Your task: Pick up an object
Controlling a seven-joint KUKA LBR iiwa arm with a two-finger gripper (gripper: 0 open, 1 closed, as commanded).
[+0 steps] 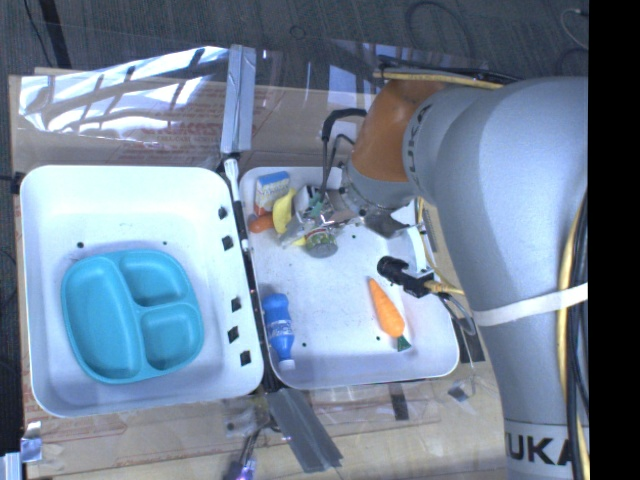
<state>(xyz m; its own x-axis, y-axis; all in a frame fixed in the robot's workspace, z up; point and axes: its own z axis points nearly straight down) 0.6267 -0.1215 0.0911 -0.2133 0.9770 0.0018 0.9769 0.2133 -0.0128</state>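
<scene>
My gripper (pixel 320 228) is down in the far left part of the right bin (pixel 345 363), under the grey arm with its orange band. A yellow banana (pixel 283 213) lies just to its left, touching or nearly touching it. Behind the banana stands a small white and blue box (pixel 271 187), and a small orange piece (pixel 259 223) lies at the bin's left wall. An orange carrot with a green tip (pixel 387 313) rests in the right part of the bin. A blue bottle (pixel 278 326) lies along the near left wall.
The left bin (pixel 50 198) holds a light blue divided plate (pixel 132 313). A clear plastic sheet (pixel 120 98) covers the bench behind the bins. The big arm body hangs over the right bin's right side.
</scene>
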